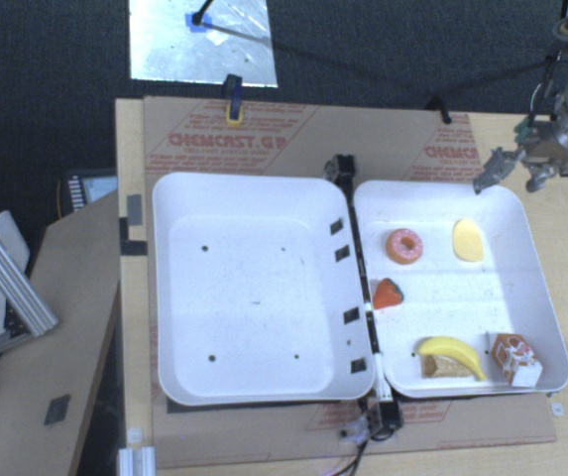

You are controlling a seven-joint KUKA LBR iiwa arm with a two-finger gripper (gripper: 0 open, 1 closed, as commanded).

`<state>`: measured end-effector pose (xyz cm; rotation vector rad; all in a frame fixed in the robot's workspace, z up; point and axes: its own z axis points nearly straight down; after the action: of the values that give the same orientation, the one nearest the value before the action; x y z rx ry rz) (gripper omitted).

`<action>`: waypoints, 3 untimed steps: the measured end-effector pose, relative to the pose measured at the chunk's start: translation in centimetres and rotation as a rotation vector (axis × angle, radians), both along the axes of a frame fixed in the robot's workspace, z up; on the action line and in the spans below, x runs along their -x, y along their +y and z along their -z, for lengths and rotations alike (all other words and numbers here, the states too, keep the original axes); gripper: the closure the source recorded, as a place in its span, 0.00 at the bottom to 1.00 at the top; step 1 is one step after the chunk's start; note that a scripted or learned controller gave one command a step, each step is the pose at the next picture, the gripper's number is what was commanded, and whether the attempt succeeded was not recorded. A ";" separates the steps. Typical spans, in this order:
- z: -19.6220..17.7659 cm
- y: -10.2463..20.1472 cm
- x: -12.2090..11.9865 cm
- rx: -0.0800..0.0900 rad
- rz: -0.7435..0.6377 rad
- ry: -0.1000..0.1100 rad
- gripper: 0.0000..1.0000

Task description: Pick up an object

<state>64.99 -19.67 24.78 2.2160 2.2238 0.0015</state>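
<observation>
The right bin [546, 300] holds several items. A pink donut [403, 246] and a pale yellow oval piece [469, 240] lie near its far side. A red strawberry [388, 294] rests against the left wall. At the front, a banana [454, 349] lies over a brown bread slice [442, 367], with a small red and white box [515, 358] beside them. My gripper [514, 175] hangs over the bin's far right corner, above the yellow piece. It is open, with nothing between its fingers.
The left bin [254, 286] sits beside the right one, joined by a black divider [358, 286]. Both rest on cardboard [264, 137]. A metal sheet [202, 28] lies at the back, and a yellow clamp [234, 102] below it. An aluminium rail [6, 276] stands at the left.
</observation>
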 end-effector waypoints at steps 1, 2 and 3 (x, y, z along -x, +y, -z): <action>13.4 2.5 7.5 -0.006 0.003 0.017 0.00; 11.6 2.3 6.8 0.001 0.002 -0.002 1.00; 16.5 -1.0 5.1 0.001 0.004 -0.002 1.00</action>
<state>59.84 -20.67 8.31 2.2187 2.2181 0.0019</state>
